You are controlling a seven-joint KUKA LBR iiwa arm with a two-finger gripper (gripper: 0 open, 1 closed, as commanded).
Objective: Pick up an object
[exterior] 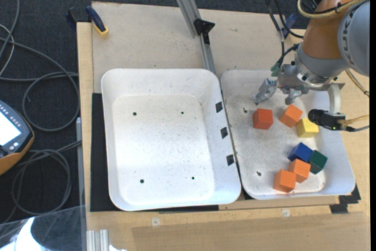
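Note:
Several small blocks lie in the right bin [249,176]. A red-orange block [262,119] and an orange block [290,116] sit near its middle, with a yellow block [306,127] just right of them. Toward the front right, a blue block [301,151], a green block [318,160] and two orange blocks [301,168] [285,180] are clustered. My gripper [277,94] hangs over the back of this bin, just behind the red-orange and orange blocks. It is open, with nothing between its fingers.
The left bin [117,91] stands beside the right one, their rims touching. A slanted metal pole [188,3] rises from the bench behind the bins. A blue and yellow clamp [97,19] sits at the bench's back left corner. Cables trail on the floor.

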